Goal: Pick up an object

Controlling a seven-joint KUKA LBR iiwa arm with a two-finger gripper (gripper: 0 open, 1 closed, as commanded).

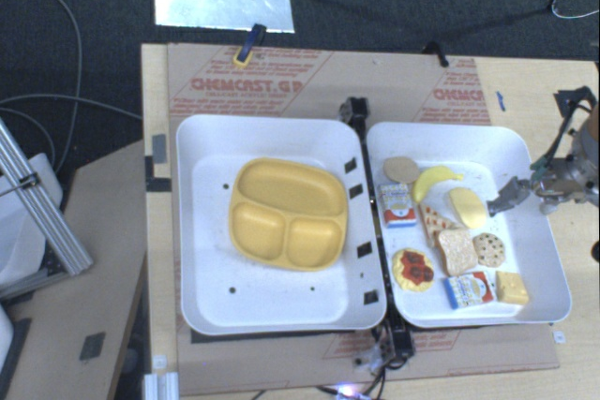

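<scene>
Objects for picking lie together in the right bin (539, 295), in the right half of your frame. You see a tan round piece (401, 170) at the top of the group, a yellow banana (436, 179) just right of it, and a pale yellow wedge (468, 207) below the banana. A small red-and-white carton (397, 204) sits at the group's left edge. Lower down lie a toast slice (457, 250), a chocolate-chip cookie (488, 249), a small pizza round (413, 269), a blue-and-white carton (468, 288) and a cheese block (512, 287). The gripper (506, 198) reaches in from the right edge, its tip just beside the pale yellow wedge; whether the jaws are open or closed you cannot tell. The left bin (202, 201) holds a yellow divided tray (289, 213) at its middle.
</scene>
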